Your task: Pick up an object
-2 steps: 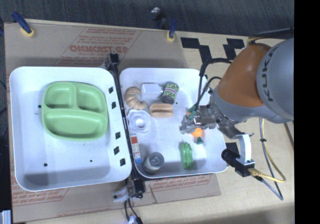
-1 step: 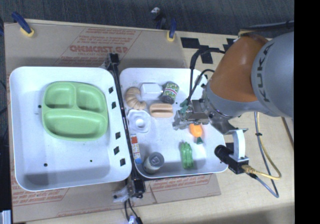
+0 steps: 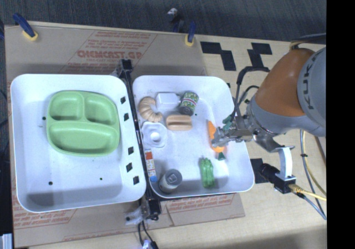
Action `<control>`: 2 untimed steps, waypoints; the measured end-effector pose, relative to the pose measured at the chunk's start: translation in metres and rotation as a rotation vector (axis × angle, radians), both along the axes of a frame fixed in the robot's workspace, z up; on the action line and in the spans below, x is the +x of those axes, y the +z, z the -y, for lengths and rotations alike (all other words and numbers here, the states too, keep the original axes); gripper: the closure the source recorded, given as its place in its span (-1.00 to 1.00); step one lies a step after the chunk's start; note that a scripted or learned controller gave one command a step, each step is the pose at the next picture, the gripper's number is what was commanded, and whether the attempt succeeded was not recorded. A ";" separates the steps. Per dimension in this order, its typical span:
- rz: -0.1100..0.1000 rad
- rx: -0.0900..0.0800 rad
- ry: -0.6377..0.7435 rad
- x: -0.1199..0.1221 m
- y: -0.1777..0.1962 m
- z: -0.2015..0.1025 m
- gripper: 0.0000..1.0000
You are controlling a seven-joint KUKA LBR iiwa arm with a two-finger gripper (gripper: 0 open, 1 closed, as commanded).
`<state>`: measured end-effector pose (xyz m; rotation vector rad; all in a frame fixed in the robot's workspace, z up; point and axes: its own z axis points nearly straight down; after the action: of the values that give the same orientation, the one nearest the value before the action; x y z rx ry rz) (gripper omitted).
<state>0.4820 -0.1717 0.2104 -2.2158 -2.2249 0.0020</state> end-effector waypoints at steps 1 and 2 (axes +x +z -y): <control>0.001 0.000 0.004 -0.005 0.012 -0.087 1.00; -0.001 -0.001 0.002 -0.006 -0.047 -0.012 1.00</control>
<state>0.4759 -0.1597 0.1633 -2.2131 -2.2271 0.0048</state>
